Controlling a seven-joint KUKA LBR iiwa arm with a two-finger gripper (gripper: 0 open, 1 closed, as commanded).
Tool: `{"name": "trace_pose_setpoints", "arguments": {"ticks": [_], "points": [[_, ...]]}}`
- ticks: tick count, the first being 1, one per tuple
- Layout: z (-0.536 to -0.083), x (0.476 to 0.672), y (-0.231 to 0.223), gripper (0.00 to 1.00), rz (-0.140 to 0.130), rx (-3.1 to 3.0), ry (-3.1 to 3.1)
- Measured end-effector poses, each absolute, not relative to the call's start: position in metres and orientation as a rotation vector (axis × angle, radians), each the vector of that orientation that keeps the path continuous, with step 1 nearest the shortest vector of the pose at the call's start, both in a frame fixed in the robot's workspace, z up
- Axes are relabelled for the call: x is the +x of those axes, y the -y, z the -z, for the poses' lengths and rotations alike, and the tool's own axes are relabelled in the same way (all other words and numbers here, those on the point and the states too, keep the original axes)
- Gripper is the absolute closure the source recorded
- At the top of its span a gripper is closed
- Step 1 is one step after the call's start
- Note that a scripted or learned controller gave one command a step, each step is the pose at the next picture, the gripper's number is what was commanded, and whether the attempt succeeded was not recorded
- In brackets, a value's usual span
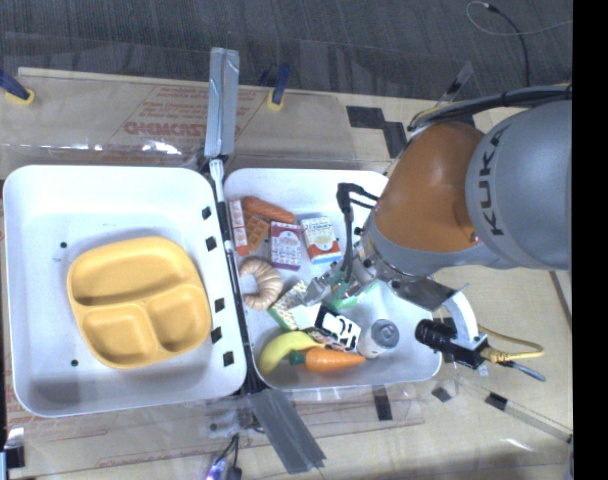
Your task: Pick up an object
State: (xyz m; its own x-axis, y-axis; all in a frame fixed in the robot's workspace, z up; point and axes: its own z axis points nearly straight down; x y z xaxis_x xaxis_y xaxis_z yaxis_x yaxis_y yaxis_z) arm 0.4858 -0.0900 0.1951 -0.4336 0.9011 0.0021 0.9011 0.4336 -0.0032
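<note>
Above the right bin (284, 183), fingers (336, 286) hover low.

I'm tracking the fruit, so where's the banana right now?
The banana lies in the right bin, at its near left corner, touching the carrot on its right and just below the croissant.

Grey arm (504, 198) from the right — wrist bent low, leftward

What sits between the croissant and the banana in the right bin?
In the camera view, a small green-and-white packet lies between the croissant and the banana, at the croissant's lower right.
</note>
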Motion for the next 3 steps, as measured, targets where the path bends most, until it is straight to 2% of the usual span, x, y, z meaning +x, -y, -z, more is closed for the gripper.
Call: {"name": "trace_pose_setpoints", "arguments": {"ticks": [1, 2, 3], "points": [[-0.217, 0.477, 0.144, 1.0, -0.001, -1.49, 2.766], [-0.354, 0.477, 0.119, 1.0, 0.0, -1.858, 2.535], [-0.291, 0.497, 0.147, 1.0, -0.004, -2.021, 2.402]]}}
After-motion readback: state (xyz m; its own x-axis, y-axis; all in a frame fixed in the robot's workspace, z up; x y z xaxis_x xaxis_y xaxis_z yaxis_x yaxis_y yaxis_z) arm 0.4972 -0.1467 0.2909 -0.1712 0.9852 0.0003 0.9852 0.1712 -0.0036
